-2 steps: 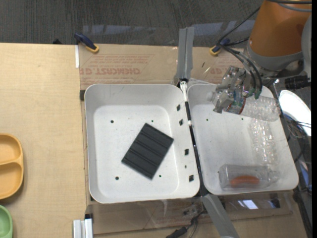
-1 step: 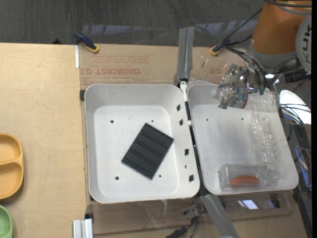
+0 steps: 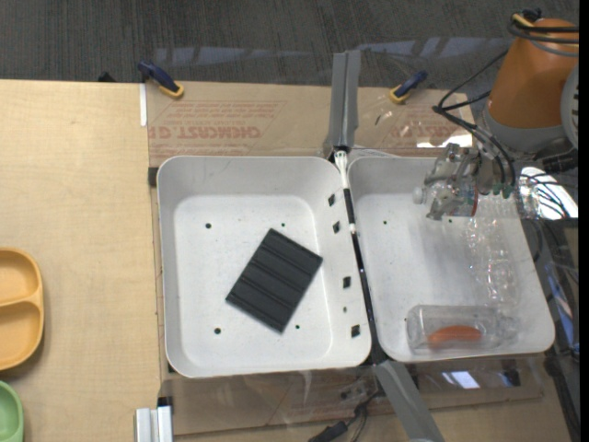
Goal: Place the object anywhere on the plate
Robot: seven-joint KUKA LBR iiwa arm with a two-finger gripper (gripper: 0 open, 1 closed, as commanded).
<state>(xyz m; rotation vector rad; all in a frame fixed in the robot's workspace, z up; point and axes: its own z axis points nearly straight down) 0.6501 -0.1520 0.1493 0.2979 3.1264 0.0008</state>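
A black ribbed rectangular plate [image 3: 274, 279] lies flat and turned at an angle in the left bin [image 3: 184, 191]. In the right bin [image 3: 391, 247], a clear plastic container [image 3: 453, 330] with an orange piece inside lies on its side near the front wall. A crumpled clear plastic item [image 3: 490, 251] lies along the right side of that bin, running from below the gripper toward the container. My gripper [image 3: 448, 203] hangs over the back of the right bin, above the upper end of the crumpled plastic and far from the plate.
A tan divided tray [image 3: 18, 307] and a green item [image 3: 7, 412] sit at the bench's left edge. Two clamps [image 3: 161, 79] [image 3: 405, 87] hold the cardboard behind the bins. Cables trail from the arm at the right.
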